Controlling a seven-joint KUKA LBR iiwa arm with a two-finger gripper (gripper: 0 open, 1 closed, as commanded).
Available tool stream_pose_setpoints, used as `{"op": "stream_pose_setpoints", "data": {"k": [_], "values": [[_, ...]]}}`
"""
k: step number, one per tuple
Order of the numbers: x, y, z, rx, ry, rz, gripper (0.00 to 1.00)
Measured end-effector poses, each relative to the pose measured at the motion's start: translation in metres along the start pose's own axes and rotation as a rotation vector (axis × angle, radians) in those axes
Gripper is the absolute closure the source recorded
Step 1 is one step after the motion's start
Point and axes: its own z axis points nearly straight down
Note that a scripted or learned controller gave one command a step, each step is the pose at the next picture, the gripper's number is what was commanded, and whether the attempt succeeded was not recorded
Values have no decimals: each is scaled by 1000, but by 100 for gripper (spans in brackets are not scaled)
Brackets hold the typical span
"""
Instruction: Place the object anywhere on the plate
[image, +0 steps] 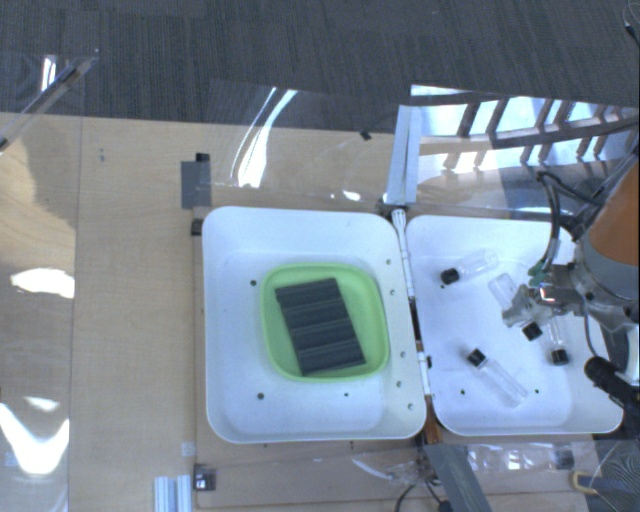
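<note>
Wooden bench (120, 330) bears two white bins (230, 400); grey carpet (250, 50) lies behind.

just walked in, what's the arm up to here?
The KUKA arm's end effector is over the right bin, among several small clear vials with black caps. The green plate in the left bin already carries a dark ribbed block. No vial is on the plate yet.

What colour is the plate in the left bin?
Light green, seen in the camera view; the plate carries a dark grey ribbed block.
</note>
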Motion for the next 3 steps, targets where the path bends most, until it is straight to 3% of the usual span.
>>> {"op": "stream_pose_setpoints", "data": {"k": [1, 2, 3], "values": [[95, 5, 23, 3, 1, -112, 100], [184, 45, 23, 2, 2, -121, 100], [184, 45, 23, 2, 2, -122, 0]]}}
